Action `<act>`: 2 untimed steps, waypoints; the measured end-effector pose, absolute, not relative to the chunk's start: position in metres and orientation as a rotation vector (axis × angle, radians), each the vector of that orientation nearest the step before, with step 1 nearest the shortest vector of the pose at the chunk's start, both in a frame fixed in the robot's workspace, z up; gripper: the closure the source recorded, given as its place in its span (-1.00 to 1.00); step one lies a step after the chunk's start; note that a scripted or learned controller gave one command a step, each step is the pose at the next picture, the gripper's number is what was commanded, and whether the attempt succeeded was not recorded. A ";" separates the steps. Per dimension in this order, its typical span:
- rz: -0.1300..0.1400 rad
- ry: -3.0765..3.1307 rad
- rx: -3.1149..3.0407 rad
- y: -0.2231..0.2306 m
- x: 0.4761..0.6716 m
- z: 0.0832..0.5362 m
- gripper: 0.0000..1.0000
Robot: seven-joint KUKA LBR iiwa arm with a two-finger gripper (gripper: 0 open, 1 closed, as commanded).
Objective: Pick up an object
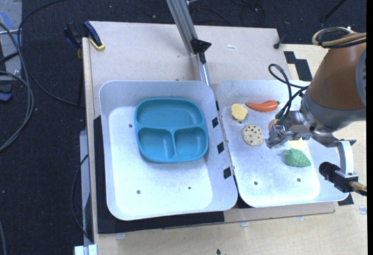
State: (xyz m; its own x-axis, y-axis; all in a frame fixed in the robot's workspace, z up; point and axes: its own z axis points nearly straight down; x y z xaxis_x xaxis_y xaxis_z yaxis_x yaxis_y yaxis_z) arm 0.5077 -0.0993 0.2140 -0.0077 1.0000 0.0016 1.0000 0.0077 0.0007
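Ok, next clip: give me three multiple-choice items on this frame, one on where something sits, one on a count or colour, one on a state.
1. Where is the blue divided tray?
A. In the left bin
B. In the right bin
C. On the bare bench

2. How many compartments does that tray have?
A. Two
B. Three
C. Five

3. How does the cookie lie relative to the gripper?
A. Lifted clear of the bin
B. Flat on the floor of the right bin, beside the gripper
C. Resting in the tray

Answers:
1. A, the tray sits inside the left bin.
2. B, one long compartment at the top and two smaller ones below it.
3. B, the cookie lies on the white floor just left of the gripper, near the yellow piece.
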 end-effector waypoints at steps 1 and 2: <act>-0.002 -2.229 -2.213 -0.056 0.517 0.213 1.00; -0.003 -2.230 -2.213 -0.002 0.523 0.226 1.00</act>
State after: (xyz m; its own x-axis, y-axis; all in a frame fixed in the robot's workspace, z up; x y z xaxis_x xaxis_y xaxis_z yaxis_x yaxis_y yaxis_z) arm 0.5227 -0.0023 0.2257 -0.0077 1.0000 0.0015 1.0000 0.0077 0.0013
